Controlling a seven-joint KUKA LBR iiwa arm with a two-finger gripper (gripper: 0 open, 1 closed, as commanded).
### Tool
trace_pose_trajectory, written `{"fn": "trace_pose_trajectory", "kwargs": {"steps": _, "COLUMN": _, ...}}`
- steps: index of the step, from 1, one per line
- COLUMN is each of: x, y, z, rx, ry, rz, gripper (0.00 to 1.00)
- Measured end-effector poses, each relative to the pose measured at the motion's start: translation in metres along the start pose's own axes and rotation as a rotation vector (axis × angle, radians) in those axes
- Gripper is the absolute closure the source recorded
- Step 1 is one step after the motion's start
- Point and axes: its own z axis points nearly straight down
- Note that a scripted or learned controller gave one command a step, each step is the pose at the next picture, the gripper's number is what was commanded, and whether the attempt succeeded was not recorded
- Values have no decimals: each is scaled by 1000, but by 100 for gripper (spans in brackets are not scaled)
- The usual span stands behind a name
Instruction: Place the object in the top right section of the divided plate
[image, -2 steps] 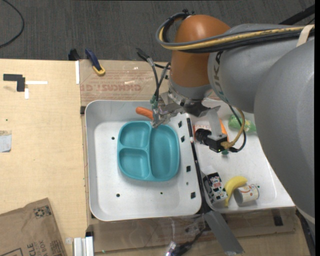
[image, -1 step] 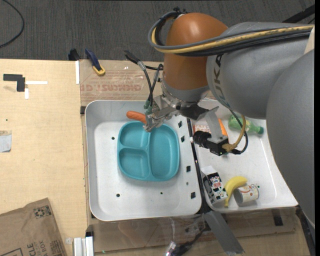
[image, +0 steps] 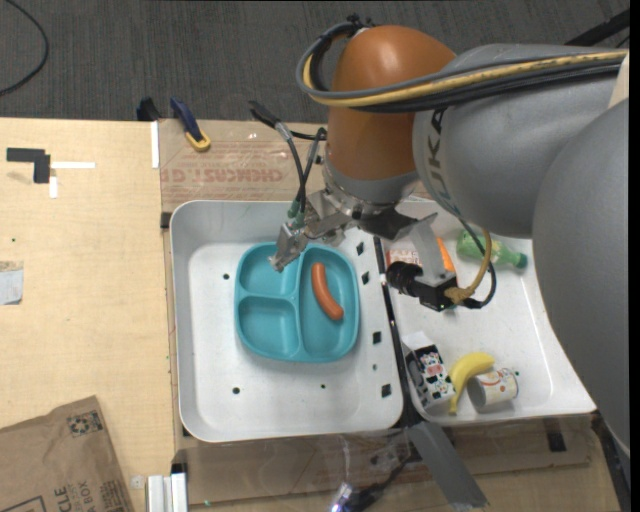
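A teal divided plate (image: 270, 325) lies in the left white bin (image: 200, 380). An orange sausage (image: 327, 290) rests along the plate's right-hand section, toward its upper end. My gripper (image: 287, 250) hangs over the plate's top edge, just left of the sausage and apart from it. It is open with nothing between its fingers. The arm's orange band and grey body cover the top of both bins.
The right bin (image: 560, 390) holds a banana (image: 465, 375), a grey cup (image: 492, 390), a small printed box (image: 428, 368), a green item (image: 492, 252) and an orange piece (image: 443, 256). A blue and yellow clamp (image: 190, 125) lies on the bench behind the left bin.
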Motion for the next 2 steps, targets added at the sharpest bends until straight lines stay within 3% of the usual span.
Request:
{"fn": "trace_pose_trajectory", "kwargs": {"steps": 1, "x": 16, "y": -45, "z": 143, "rx": 2, "ry": 1, "rz": 100, "gripper": 0}}
{"fn": "trace_pose_trajectory", "kwargs": {"steps": 2, "x": 12, "y": -49, "z": 139, "rx": 14, "ry": -1, "rz": 110, "gripper": 100}}
